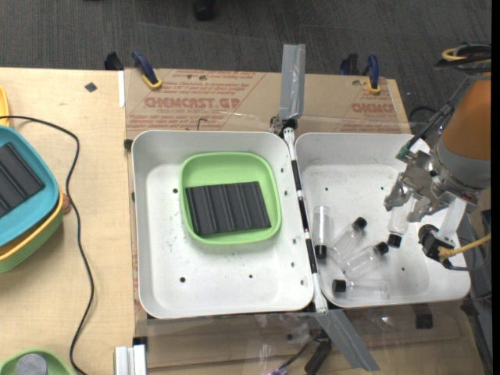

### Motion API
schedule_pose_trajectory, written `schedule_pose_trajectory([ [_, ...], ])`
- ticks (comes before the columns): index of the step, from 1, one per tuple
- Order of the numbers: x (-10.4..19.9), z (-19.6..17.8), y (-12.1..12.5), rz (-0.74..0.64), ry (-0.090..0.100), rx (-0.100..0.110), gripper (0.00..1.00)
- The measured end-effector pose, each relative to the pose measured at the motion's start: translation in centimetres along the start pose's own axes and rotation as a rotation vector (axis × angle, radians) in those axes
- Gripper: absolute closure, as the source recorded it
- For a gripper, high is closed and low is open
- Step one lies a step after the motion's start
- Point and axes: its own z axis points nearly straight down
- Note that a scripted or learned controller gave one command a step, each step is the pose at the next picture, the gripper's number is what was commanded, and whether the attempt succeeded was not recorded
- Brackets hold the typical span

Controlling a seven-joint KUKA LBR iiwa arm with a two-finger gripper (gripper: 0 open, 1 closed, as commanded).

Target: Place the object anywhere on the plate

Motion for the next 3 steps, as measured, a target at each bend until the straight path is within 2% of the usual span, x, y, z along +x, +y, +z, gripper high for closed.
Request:
schedule_pose_trajectory([
  [1,0.0,0.0,0.0,0.0,0.0,0.0,0.0],
  [2,-7.5,-4.8,2.9,0.178,0.0,0.001,0.0],
  [3,-5.2,-8.8,-2.1,0.358,0.0,0.0,0.0],
])
